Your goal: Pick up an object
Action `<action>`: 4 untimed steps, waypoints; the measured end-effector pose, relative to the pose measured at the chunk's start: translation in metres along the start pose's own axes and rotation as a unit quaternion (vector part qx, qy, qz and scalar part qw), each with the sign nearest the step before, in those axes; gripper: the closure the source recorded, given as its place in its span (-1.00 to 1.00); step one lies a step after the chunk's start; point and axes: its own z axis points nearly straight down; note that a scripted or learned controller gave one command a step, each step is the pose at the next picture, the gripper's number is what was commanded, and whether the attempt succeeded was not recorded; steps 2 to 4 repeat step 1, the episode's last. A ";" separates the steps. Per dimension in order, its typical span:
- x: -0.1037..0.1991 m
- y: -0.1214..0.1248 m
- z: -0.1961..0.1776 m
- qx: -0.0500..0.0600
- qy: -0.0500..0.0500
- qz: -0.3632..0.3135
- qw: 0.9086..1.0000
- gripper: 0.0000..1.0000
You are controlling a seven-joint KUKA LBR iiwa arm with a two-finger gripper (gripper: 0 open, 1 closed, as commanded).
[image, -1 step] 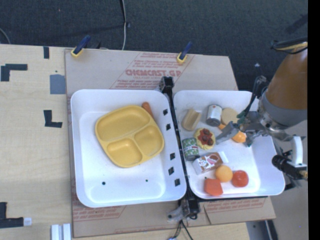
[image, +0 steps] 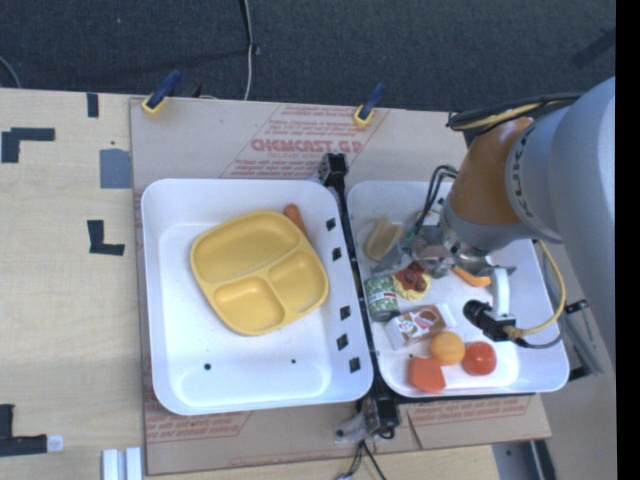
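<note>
Two white bins point(image: 160, 298) on a bench, yellow divided plate point(image: 260, 271) in the left, gripper point(image: 432, 251) low over right-bin clutter, jaw state hidden

The gripper point(image: 428, 256) is mostly hidden under the arm's wrist point(image: 490, 193), so its state cannot be read. A sausage-like item point(image: 293, 214) is half covered by the yellow divided plate point(image: 260, 271). The printed packet point(image: 418, 323) is too small to read. The arm is cut off at the right edge.
</note>
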 end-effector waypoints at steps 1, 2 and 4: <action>-0.001 -0.003 -0.015 0.002 0.001 0.001 1.000 1.00; -0.001 -0.003 -0.015 0.002 0.001 0.001 1.000 1.00; -0.001 -0.003 -0.015 0.002 0.001 0.001 1.000 1.00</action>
